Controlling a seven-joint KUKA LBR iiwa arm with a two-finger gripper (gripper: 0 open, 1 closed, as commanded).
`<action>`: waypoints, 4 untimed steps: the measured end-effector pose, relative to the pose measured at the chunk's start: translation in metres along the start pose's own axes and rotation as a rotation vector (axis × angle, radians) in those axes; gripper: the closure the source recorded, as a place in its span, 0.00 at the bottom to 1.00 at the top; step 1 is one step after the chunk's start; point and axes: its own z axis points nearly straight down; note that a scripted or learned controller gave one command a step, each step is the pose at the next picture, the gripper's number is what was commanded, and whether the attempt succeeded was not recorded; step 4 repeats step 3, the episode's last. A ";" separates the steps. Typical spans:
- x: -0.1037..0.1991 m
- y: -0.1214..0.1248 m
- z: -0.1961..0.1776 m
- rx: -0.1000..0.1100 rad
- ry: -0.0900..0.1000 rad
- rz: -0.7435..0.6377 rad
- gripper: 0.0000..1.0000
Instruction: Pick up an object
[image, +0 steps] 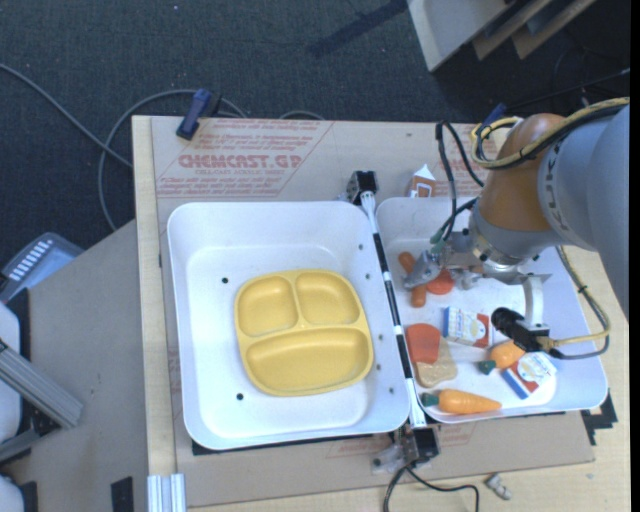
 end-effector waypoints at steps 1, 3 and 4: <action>-0.009 0.025 0.000 -0.004 -0.002 -0.002 0.00; 0.062 -0.023 -0.132 -0.004 0.000 -0.002 1.00; 0.062 -0.023 -0.132 -0.004 0.000 -0.002 1.00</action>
